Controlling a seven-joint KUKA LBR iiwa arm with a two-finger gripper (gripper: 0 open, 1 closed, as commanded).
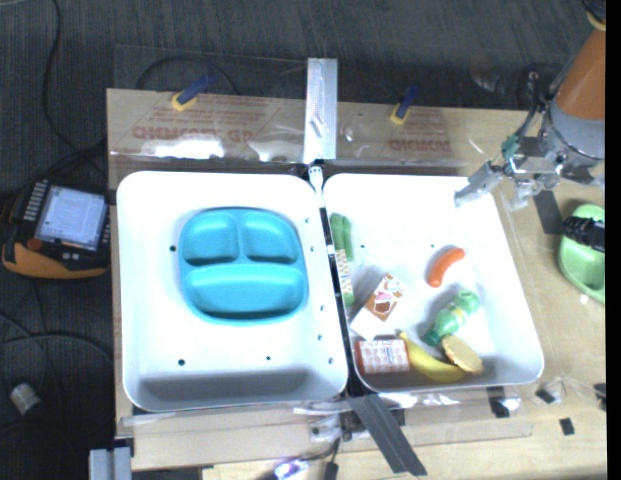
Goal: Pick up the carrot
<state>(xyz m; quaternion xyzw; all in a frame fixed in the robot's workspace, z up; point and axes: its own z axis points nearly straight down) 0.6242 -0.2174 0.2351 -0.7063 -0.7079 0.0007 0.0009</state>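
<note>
The carrot (445, 264) is a small orange piece lying at a slant on the floor of the right bin (410, 203), toward its right side. My gripper (488, 196) hangs over the bin's far right corner, above and to the right of the carrot and well apart from it. Its fingers are spread open with nothing between them. The orange band of the arm (590, 73) shows at the upper right.
Around the carrot lie a green bottle (455, 315), a banana (430, 363), a lemon wedge (463, 354), a small carton (386, 296), a red box (382, 356) and a green vegetable (341, 234). The left bin (140, 298) holds a blue divided plate (242, 264). A green object (585, 248) sits outside, at the right.
</note>
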